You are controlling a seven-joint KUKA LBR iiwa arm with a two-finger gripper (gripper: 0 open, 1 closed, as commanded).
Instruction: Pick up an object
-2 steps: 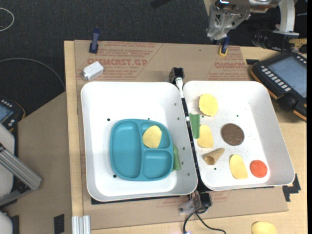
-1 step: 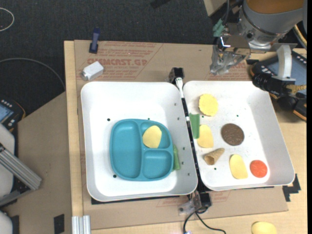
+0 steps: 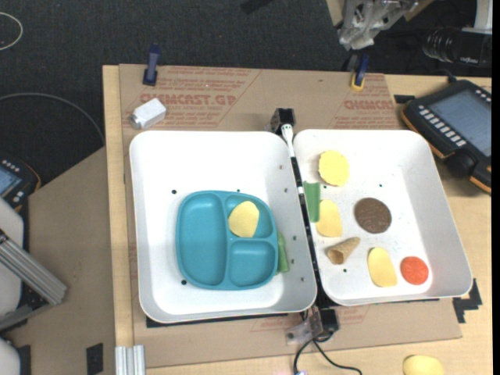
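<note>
My tool (image 3: 361, 28) hangs above the table's far edge; I cannot tell its grip. Below it, food pieces fill the right bin (image 3: 426, 158).

From my console I see two smooth, faintly glossy white plastic bins (image 3: 156, 209) on a matt printed cardboard sheet (image 3: 234, 92), a smooth teal plastic divided tray (image 3: 203, 248) at lower left, and a shiny metal gripper (image 3: 361, 23) at upper right.

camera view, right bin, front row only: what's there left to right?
Cone-shaped tan piece → yellow oblong piece → orange-red round piece.
</note>
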